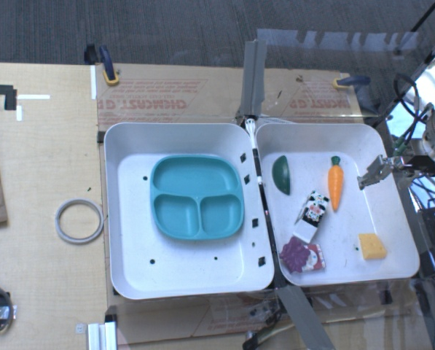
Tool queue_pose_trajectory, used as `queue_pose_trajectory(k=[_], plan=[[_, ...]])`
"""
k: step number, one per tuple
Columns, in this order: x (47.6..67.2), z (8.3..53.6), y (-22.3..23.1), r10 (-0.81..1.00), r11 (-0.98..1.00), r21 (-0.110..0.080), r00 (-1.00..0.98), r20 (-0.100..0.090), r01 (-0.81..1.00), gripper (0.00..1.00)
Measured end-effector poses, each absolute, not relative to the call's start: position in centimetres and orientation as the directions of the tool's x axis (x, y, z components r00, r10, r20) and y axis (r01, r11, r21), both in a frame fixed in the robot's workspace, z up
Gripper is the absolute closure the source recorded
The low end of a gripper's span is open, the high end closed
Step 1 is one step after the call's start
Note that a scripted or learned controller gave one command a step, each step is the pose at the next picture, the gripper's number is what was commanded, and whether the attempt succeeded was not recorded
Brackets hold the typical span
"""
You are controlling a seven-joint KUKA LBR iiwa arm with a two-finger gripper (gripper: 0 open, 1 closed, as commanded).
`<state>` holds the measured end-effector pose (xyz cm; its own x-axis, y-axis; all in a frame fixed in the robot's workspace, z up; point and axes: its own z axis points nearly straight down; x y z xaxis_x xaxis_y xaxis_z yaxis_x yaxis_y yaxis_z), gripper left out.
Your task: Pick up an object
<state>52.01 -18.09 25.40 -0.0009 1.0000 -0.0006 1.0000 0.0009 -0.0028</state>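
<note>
Watching the gripper hang at the right bin's far edge, I can't tell its state (too small). The carrot lies nearby, mid-bin; I'd worry it rolls aside if the descent lands off-centre.

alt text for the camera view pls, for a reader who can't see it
The gripper hangs over the right bin near its right wall, holding nothing, with a toy carrot, dark green piece, cow-print carton, purple grape packet and yellow sponge below. The left bin holds a teal divided plate.
</note>
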Motion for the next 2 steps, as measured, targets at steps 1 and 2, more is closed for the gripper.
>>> queue_pose_trajectory(k=[1, 2], plan=[[54.9, 23.5, -17.8, 0.904, -0.428, -0.003, 0.428, -0.002, 0.904, 0.00], [63.9, 22.5, -19.7, 0.779, -0.627, -0.002, 0.627, -0.003, 0.779, 0.00]])
